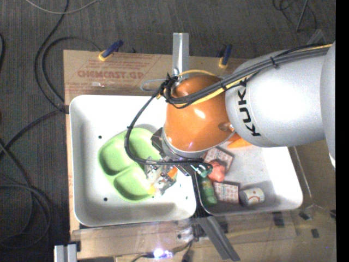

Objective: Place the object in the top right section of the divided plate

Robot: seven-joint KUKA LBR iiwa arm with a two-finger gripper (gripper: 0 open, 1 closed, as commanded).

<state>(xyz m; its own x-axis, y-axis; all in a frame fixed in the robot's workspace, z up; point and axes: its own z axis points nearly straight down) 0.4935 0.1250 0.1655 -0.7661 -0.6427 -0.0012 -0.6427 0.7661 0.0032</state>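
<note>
A light green divided plate lies in the left white bin, right of the bin's middle. My gripper hangs below the orange wrist band, over the plate's lower right edge near the wall between the bins. Small orange and yellow bits show at the gripper; whether they are a held object is unclear. The arm hides the plate's upper right part.
The right bin holds a green bottle, a patterned box, a small white can, a red item and an orange piece. The grey arm covers much of that bin.
</note>
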